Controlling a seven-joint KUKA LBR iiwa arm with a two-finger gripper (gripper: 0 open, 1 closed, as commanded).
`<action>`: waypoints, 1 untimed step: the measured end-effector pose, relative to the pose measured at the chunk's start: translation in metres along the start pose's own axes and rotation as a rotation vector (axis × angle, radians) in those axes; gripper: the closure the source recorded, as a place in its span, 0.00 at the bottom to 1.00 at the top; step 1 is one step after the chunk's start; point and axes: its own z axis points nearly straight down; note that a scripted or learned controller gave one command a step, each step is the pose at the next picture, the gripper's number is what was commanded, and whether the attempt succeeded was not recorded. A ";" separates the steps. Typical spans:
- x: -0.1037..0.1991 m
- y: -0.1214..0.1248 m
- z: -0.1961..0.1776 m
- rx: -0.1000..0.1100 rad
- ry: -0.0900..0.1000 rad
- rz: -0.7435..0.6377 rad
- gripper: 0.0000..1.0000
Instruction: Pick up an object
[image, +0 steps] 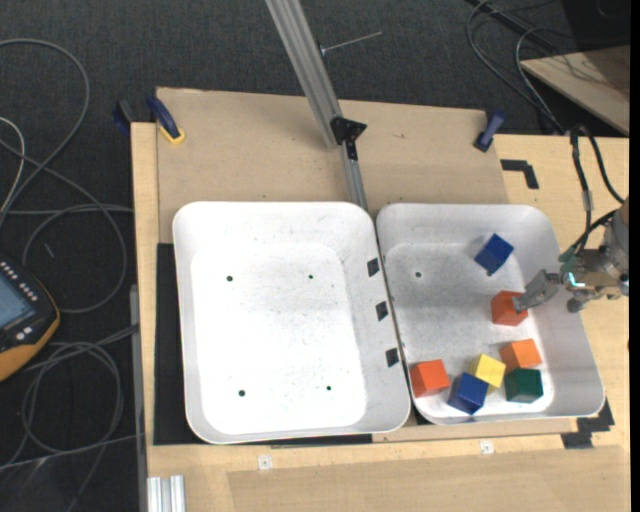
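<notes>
Tabletop (300, 130): pale wood, carrying two shallow white bins side by side. Left bin (200, 240): white, speckled, four dark dots on the floor. Right bin (440, 225): holds all seven blocks. Metal rail (310, 70) running down from the top edge to the seam between the bins; blue clamps at the far corners of the tabletop; loose cables on the dark floor, with a yellow-edged handheld unit at the left border.

Pincer (540, 290): reaching in from the right over the right bin's rim, tip just beside the red block (508, 309), upper right of it. Spread of the tips: cannot tell, too small and dark against the bin. Nothing seen between them.

Step in hand, as judged: approach to a grasp, lift not yet made. Likely target the red block, near the bin's right wall, apart from the rest. Next move calls for centring over the block and closing squarely on two flat faces.

Other blocks: blue (493, 252) alone toward the far side; orange (521, 352), green (523, 384), yellow (490, 369), second blue (467, 392) and second orange (430, 376) clustered at the near rim.

Obstructions: sloped right wall close to the target; orange block near below it.
</notes>
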 end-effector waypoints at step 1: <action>0.000 0.001 -0.003 -0.005 -0.002 -0.001 0.00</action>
